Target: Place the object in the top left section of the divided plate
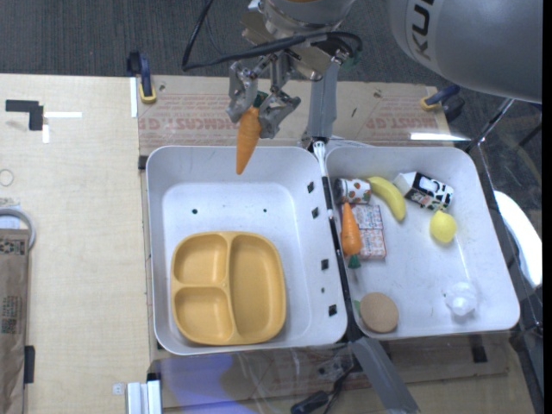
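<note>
1. At the lower left of centre we see the yellow plastic divided plate (229,287), lying flat on the floor of the left shallow white bin (164,197). It has two small sections on its left side and one long section on its right. We take the upper small one, at the plate's upper left in the frame, as the target.

2. Above the bin's far rim, at top centre, the two-finger gripper (256,110) is pinching the thick end of an orange plastic carrot (247,141), whose tip hangs down and slightly left. We can see the carrot between the fingers, so we judge the pick done and the carry under way.

3. Next, in our view, the arm must travel down the frame and a little left until the carrot's tip is over that upper small section, then lower and release. The carrot looks long against that section, so it may end up lying across a divider.

4. Nothing stands between carrot and plate; the bin floor there is bare white.

5. The right white bin (492,257) holds a second orange carrot (350,234) on a patterned box (371,231), a yellow banana (388,197), a black-and-white carton (427,191), a yellow lemon (442,228), a round brown cookie-like piece (379,311) and a small clear lump (461,301). All are well apart from the route.
</note>
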### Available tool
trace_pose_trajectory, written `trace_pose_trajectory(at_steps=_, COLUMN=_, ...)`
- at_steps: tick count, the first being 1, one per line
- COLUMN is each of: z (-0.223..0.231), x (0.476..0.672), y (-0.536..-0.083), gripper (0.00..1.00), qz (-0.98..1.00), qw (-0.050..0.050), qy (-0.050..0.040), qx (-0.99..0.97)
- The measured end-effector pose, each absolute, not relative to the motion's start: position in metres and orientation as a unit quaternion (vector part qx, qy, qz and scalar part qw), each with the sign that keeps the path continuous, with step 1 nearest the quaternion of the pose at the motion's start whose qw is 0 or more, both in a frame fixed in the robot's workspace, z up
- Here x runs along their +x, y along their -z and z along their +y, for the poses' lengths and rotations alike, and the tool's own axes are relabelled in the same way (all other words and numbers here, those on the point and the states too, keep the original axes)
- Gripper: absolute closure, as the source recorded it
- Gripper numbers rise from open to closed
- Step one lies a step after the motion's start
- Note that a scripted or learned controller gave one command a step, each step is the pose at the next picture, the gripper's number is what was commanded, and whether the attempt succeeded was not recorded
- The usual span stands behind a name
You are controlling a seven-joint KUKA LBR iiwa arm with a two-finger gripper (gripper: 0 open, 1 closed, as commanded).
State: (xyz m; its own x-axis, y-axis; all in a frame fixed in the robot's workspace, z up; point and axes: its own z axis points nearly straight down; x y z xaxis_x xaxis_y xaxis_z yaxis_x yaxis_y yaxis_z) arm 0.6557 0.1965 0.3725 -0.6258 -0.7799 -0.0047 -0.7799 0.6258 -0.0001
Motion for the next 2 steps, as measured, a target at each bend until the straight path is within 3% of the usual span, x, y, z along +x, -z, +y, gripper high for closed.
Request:
trace_pose_trajectory(at_steps=1, z=0.2023, x=0.6404, y=-0.4004, gripper=1.0, qz=0.901, qw=0.003, qy=-0.0008, qx=-0.433)
trace_pose_trajectory(at_steps=2, z=0.2012, x=0.6421, y=-0.4099, gripper=1.0, qz=0.903, qw=0.005, qy=-0.0019, qx=-0.431)
